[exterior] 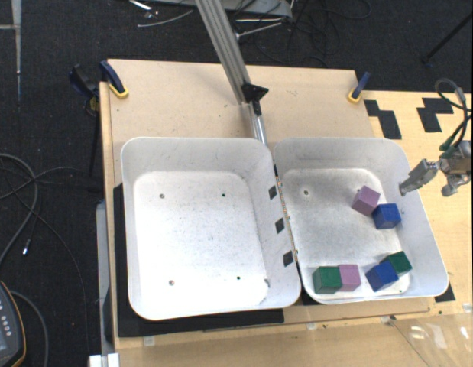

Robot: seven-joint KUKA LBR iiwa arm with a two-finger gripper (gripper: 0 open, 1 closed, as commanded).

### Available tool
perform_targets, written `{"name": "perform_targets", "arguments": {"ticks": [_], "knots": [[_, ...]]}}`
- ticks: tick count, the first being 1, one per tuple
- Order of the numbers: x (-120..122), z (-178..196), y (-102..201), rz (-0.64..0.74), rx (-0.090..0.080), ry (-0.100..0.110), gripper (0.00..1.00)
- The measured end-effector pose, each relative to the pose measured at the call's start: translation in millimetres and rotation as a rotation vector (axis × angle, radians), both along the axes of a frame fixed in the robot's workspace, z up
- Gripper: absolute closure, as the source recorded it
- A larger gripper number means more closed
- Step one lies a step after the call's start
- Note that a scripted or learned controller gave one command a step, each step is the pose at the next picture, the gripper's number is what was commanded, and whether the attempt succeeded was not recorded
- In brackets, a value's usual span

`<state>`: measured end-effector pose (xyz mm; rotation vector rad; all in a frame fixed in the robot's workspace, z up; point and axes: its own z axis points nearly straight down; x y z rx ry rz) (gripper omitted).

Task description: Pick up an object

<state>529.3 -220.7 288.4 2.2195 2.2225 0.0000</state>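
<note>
While the left bin (194, 228) sits bare, my targets are all in the right bin (328, 167): a purple cube (366, 199) touching a blue cube (387, 215) near its right edge, just left of and below my gripper (423, 176) — can't tell its state.

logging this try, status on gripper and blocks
Gripper at right bin's outer rim, above it, nothing held. Six blocks in right bin; purple block and blue block nearest. Nothing in the way.
</note>
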Motion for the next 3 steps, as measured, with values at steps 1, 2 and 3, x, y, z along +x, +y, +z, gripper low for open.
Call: {"name": "perform_targets", "arguments": {"ticks": [1,2,3], "knots": [[83.8,-113.9,-2.0,0.004,0.001,0.004,0.0],[85.3,-197.4,12.7,0.002,0.001,0.005,0.0],[87.4,-182.3,11.6,0.003,-0.002,-0.003,1.0]]}}
